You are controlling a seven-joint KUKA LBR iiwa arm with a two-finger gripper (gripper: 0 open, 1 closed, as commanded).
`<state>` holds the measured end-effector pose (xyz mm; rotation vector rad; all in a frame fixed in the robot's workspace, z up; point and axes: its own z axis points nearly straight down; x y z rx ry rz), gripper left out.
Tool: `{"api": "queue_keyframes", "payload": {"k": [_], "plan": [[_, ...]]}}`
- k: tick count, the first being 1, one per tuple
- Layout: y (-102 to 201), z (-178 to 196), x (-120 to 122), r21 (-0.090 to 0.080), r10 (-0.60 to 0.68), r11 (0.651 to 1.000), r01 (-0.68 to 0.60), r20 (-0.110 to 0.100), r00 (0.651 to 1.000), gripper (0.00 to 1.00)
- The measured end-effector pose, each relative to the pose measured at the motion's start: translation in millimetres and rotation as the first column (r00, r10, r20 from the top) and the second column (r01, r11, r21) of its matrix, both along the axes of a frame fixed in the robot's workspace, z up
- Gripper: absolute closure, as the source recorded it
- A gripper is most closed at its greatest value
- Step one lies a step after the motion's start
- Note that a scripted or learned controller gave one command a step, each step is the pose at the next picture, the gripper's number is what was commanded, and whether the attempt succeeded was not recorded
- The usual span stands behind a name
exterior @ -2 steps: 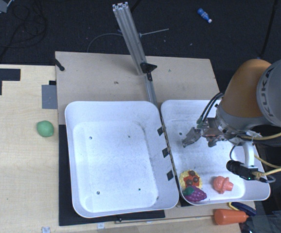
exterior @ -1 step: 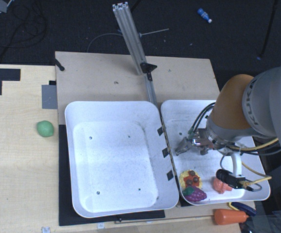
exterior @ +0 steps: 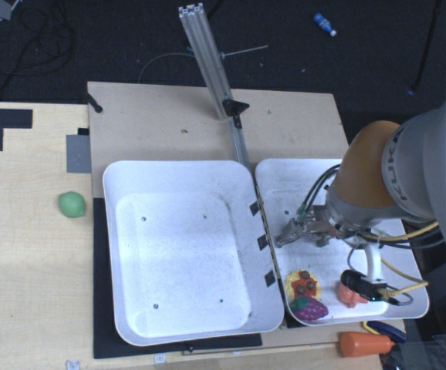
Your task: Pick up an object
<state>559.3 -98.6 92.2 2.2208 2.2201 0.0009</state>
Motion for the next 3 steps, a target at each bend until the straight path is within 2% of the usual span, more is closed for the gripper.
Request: {"api": "queue_keyframes", "payload": {"k": [1,3], "plan": [[-1,11,1,0.0,-0.002,1.0,0.002,0.002,1.0,1.0],[2,95,2,0.0,-0.001,1.0,0.001,0.001,1.0,1.0]]}}
